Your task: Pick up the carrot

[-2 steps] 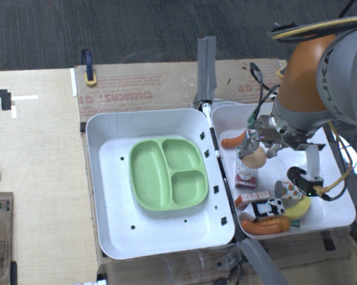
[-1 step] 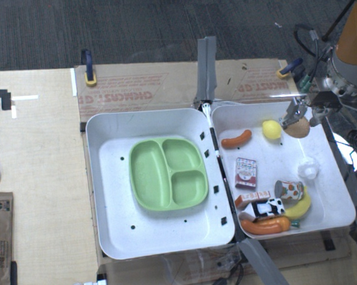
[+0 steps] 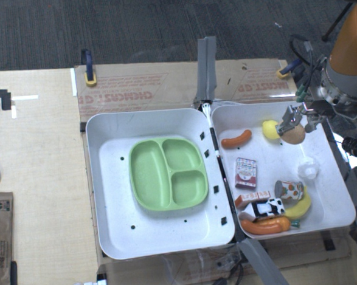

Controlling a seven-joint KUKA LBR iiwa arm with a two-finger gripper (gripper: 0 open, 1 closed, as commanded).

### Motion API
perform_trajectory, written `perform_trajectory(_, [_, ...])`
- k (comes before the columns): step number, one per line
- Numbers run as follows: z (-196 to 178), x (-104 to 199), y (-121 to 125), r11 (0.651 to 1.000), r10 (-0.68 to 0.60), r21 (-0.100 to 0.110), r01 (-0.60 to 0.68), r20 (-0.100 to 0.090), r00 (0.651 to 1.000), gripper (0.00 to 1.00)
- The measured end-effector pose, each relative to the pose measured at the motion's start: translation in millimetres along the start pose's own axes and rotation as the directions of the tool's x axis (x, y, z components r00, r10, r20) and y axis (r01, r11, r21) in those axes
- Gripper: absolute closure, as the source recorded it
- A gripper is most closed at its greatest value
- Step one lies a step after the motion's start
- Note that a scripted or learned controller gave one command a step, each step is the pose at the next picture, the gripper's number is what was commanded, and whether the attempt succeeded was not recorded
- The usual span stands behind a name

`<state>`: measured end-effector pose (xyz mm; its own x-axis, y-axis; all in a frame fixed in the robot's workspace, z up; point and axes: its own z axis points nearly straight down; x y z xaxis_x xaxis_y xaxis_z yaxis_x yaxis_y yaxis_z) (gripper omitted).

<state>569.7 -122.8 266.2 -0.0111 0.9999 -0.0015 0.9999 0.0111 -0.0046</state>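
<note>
Carrot [image 3: 266, 225] at right bin's [image 3: 341, 176] front edge | gripper [image 3: 289, 124] near back, finger state unclear

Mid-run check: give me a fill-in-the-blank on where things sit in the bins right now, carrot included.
1. The green divided plate lies in the ____ bin.
2. The carrot lies along the near edge of the ____ bin.
3. The tool is at the far side of the right bin, next to a ____ lemon.
4. Just right of the carrot lies a yellow ____.

Missing words: left; right; yellow; banana
</note>
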Motion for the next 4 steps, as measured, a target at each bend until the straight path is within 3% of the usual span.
perform_trajectory(1, [6.2, 74.0, -72.6, 0.993, -0.116, -0.001, 0.116, -0.001, 0.993, 1.0])
perform_trajectory(2, [-25.3, 60.8, -90.5, 0.976, -0.219, -0.004, 0.219, 0.001, 0.976, 1.0])
perform_trajectory(3, [76.3, 90.4, -91.4, 0.99, 0.139, 0.0, -0.139, -0.001, 0.99, 1.0])
perform_trajectory(4, [27.7, 30.6, -91.6, 0.997, 0.079, -0.002, -0.079, 0.0, 0.997, 1.0])
